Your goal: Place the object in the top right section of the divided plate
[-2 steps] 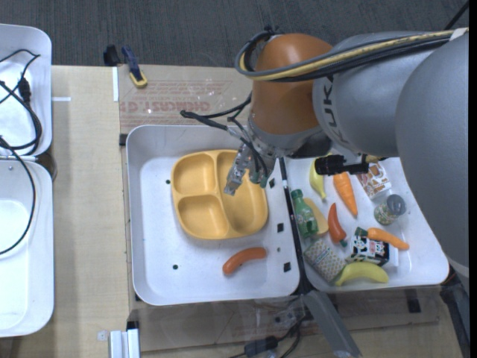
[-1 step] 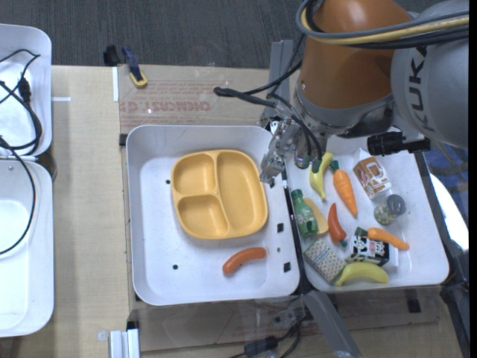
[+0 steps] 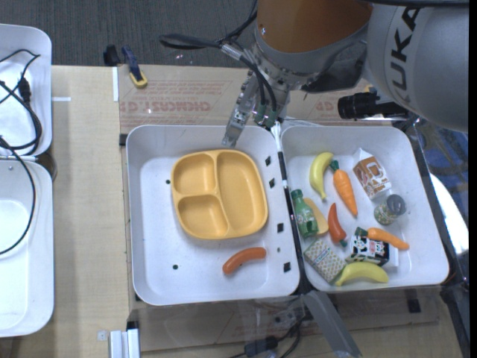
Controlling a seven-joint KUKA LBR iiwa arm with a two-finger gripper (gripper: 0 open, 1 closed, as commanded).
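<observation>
A yellow divided plate (image 3: 220, 194) lies in the left bin (image 3: 149, 222), with two small sections on its left and one long section on its right. All three sections are bare. An orange-red sausage (image 3: 244, 259) lies on the bin floor just in front of the plate. My gripper (image 3: 250, 129) hangs over the back rim of the left bin, behind the plate's far right corner. Its fingers (image 3: 233, 129) are spread open with nothing between them.
The right bin (image 3: 417, 200) holds several toy foods: a banana (image 3: 320, 174), a carrot (image 3: 344, 189), a green bottle (image 3: 303, 211), a red pepper (image 3: 337, 224), a small carton (image 3: 370, 176), a can (image 3: 389, 209) and a second banana (image 3: 361, 274). Cables trail behind the gripper.
</observation>
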